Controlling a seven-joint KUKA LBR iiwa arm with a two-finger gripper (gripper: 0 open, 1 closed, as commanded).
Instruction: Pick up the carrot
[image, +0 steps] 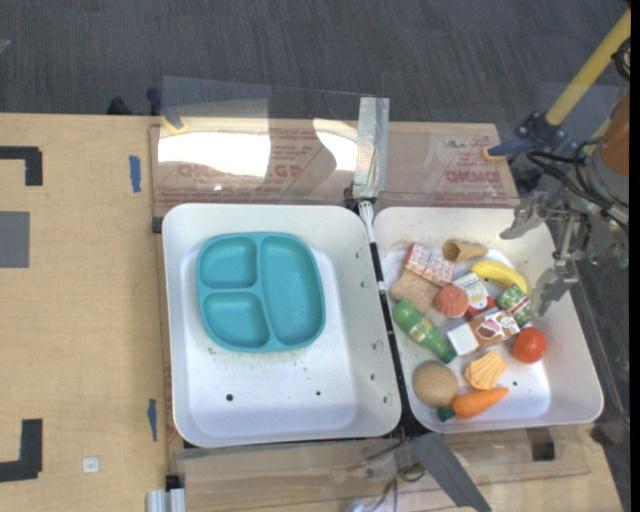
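The hand (556, 268) hangs open and empty over the right bin (580, 395), well apart from the carrot (479, 402).

Grey carpet (300, 40) behind wooden bench (70, 300)

Even, fairly bright overhead light. Strong white glare on the clear plastic sheet (270, 150) behind the left bin (190, 390), washing out the print beneath it. Both bins read slightly overexposed; shadows under the objects are soft and short. Overall focus mildly soft, with fine detail smeared. Dark floor (300, 40) at top appears grainy.
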